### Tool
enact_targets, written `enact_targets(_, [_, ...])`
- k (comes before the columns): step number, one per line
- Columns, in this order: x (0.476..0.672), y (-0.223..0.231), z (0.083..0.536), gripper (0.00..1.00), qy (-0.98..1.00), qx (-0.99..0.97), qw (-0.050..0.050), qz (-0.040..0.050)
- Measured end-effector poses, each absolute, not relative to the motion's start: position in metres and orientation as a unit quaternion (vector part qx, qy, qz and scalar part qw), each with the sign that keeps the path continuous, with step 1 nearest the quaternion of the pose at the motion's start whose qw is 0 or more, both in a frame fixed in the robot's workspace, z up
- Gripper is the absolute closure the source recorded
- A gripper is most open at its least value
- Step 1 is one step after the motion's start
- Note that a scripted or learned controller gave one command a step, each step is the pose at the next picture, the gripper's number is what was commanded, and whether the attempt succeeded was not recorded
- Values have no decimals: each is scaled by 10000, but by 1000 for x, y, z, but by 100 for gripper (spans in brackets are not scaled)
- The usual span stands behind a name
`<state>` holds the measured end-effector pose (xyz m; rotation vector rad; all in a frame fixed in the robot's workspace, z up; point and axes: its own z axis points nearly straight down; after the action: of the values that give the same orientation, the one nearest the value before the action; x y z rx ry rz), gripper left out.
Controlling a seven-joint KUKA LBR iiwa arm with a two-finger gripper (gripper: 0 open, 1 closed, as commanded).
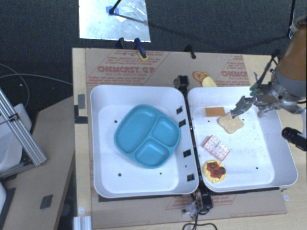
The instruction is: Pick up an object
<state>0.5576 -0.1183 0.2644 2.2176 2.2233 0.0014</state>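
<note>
The right white bin [268, 176] holds several toy food pieces: a tan toast slice [230, 124], an orange-brown block [214, 111], a pink and white checkered packet [216, 148] and a yellow piece with red spots [214, 171]. My gripper [250, 110] hangs over the far part of this bin, just right of the toast. It is open, with its left fingertip [237, 111] right above the toast's upper edge. Nothing sits between the fingers.
The left white bin [103, 176] carries a blue divided plate [147, 135]. Behind the right bin, on the cardboard, lie a yellow piece [209, 82] and a brown one [199, 75]. A blue clamp [140, 48] grips the bench's far edge.
</note>
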Motion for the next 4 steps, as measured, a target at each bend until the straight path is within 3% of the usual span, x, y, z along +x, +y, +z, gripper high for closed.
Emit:
enact_targets(1, [582,-130,110,0,7075,7067,-37,-29])
enact_targets(2, [626,-87,91,0,7099,7043,55,22])
enact_targets(3, [672,-136,90,0,7079,7063,22,25])
enact_targets(4, [672,-135,102,100,7091,7051,43,24])
